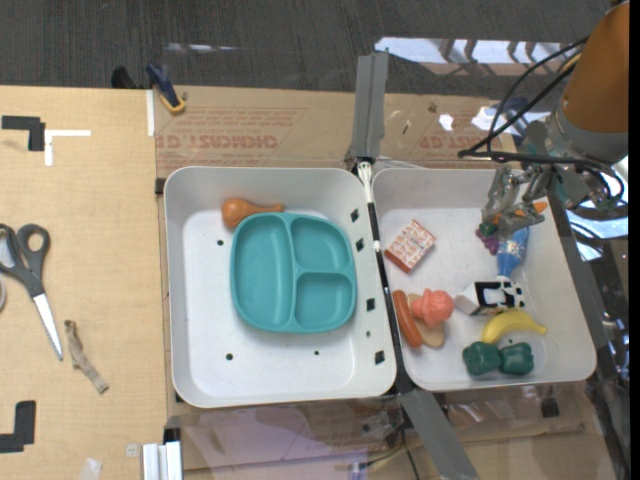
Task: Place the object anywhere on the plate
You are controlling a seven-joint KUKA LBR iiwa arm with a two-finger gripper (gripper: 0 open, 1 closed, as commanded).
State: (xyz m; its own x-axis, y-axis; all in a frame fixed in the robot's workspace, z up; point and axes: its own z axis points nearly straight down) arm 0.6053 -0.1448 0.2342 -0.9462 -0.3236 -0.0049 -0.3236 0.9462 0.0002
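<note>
I can make out red mirrored lettering on the cardboard sheet (250, 128) behind the bins, but I can't read it. Nothing else carries legible text.

The divided plate (294, 272) is sitting in the left bin (190, 298), with a toy drumstick (247, 209) lying just at its 11 o'clock. In the right bin (450, 368), a small box (410, 245) is lying at 10 o'clock, a banana (514, 324) at 4 o'clock, and a toy broccoli (499, 359) at 5 o'clock. Scissors (32, 268) are lying on the bench (90, 218), well apart at the bins' 9 o'clock.
</note>
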